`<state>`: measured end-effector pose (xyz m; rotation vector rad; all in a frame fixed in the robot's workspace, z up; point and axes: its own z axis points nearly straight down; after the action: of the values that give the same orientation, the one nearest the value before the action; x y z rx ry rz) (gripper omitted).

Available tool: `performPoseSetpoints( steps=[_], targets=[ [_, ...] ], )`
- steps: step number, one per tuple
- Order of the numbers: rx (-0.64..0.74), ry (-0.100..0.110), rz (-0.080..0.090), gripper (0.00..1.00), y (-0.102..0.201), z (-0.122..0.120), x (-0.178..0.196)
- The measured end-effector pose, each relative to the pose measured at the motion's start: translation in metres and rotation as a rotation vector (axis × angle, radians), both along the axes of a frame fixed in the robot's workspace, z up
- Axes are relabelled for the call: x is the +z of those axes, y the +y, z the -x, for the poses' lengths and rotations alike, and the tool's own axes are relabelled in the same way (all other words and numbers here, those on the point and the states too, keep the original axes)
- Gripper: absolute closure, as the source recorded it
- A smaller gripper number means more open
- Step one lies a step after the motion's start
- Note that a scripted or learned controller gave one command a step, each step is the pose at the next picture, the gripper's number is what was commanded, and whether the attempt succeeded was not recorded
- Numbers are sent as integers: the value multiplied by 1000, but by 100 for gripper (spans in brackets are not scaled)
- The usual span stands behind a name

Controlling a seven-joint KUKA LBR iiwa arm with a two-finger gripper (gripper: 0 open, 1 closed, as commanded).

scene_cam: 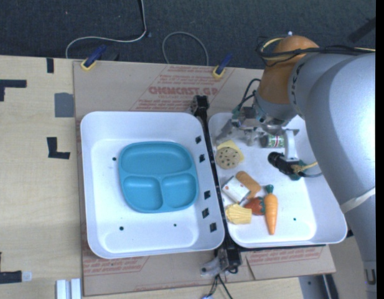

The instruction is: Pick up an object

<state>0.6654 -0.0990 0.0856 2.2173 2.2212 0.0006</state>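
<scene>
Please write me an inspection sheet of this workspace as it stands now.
Surface: wooden bench with a printed board under two white bins.
Job's things: right bin holds a cookie, a carrot, a yellow corn piece, a red piece and a brown and white piece.
Clutter: left bin holds a blue divided tray.
Grippers: claw low over the right bin's far end, above the cookie; nothing seen held.
Cables: white cable looping behind the board; wires at the wrist.
Surroundings: dark carpet; two clamps on the board's far edge; black tape marks on the bench.
</scene>
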Motion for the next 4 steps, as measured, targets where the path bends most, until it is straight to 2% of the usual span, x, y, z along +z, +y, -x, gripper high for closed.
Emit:
performPoseSetpoints(
  steps=[2, 4],
  targets=[
    [-1, 1, 2, 0, 4, 2, 0],
    [0, 0, -1, 0, -5, 3, 0]
  ],
)
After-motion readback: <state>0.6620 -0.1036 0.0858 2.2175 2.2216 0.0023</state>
